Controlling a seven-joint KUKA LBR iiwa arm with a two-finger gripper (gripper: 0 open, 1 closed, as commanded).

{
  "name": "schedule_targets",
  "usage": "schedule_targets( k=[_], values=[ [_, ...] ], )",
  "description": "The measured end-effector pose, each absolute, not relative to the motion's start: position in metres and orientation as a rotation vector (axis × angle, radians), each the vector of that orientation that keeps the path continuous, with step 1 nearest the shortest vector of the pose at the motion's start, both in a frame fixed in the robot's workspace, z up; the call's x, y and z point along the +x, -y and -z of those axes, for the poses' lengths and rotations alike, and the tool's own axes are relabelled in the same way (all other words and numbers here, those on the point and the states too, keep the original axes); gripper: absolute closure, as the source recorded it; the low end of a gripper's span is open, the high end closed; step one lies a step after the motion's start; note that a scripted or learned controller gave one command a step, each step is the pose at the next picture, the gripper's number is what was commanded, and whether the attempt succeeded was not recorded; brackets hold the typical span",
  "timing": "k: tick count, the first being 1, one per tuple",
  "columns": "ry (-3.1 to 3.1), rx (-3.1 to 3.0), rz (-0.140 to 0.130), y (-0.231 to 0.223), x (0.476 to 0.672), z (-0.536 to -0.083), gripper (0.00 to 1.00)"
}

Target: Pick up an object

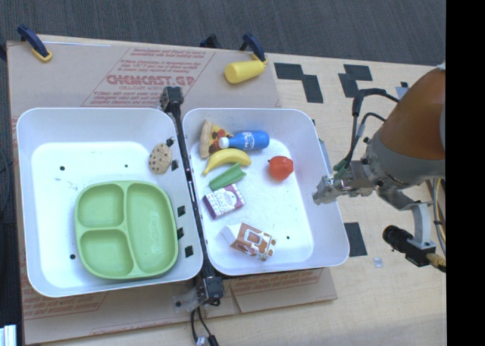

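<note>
**Observer:** Where do you hang, and what do your jaws have?

**Arm:** My gripper (324,190) sits at the right rim of the right bin (327,225), about level with its middle. Nothing shows between my fingers. How far apart they stand I cannot tell; the tip is small and grey against the white wall.

**Observer:** Things to pick?

**Arm:** All in the right bin. Red tomato (280,167) nearest me, right of centre. Blue bottle (247,141) lying on its side toward the far wall. Pizza slice (208,135) just beside it at the far left corner. Yellow banana (226,159) below those, green pepper (227,177) just under the banana. Small purple and white carton (224,201) near the left wall. Orange and white carton (251,240) toward the near wall, tilted.

**Observer:** Left bin?

**Arm:** Left bin (30,132) holds a green divided plate (126,229), three compartments, in its near half. A cookie (160,158) lies by the wall shared with the right bin, apart from the plate.

**Observer:** Outside the bins?

**Arm:** Yellow clamp handle (244,70) on the cardboard sheet (151,79) behind them.
</note>
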State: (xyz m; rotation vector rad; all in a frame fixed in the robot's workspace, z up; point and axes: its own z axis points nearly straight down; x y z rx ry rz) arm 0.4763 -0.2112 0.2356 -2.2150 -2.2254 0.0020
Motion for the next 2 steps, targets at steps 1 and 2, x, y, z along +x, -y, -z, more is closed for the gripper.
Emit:
schedule_targets(
  k=[1, 2],
  values=[
    [2.228, -2.213, -0.003, 0.193, 0.533, -0.212, 1.0],
    [2.229, -2.213, -0.001, 0.202, 0.563, -0.2, 1.0]
  ],
)
